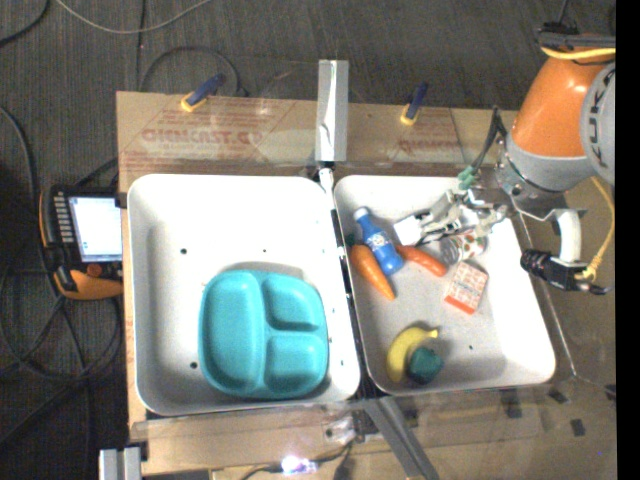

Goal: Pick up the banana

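Note:
The yellow banana point(405, 348) lies curled near the front of the right bin point(520, 353), with a dark green item point(424, 365) touching its right end. My gripper point(462, 223) hangs over the back of that bin, well behind the banana and to its right, above a small cluster of items. Nothing shows between its fingers.
A blue bottle point(378, 238), an orange carrot point(372, 271), a smaller orange piece point(427, 261) and a red-and-white packet point(466, 286) lie in the right bin. The left bin point(160, 218) holds a teal divided tray point(265, 334). A handheld pendant point(85, 238) sits at the far left.

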`<action>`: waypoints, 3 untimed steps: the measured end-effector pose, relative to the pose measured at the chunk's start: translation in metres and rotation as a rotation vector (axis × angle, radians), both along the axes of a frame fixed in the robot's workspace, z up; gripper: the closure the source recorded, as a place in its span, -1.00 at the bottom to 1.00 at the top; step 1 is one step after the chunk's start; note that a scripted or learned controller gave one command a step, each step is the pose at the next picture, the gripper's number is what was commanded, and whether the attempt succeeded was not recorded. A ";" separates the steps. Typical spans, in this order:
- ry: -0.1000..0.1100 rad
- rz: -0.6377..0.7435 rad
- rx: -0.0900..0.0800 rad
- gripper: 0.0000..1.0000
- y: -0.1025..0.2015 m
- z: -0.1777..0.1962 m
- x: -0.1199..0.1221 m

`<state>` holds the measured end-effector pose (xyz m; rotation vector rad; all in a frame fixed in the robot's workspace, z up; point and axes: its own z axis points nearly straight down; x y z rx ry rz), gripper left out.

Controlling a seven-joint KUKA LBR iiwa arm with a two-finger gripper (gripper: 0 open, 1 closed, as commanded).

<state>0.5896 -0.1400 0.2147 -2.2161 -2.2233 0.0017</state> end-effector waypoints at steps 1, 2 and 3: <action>0.002 0.059 0.001 -1.00 0.020 -0.073 -0.072; -0.014 -0.003 -0.003 -1.00 0.040 -0.125 -0.102; -0.013 -0.014 0.003 -1.00 0.029 -0.125 -0.102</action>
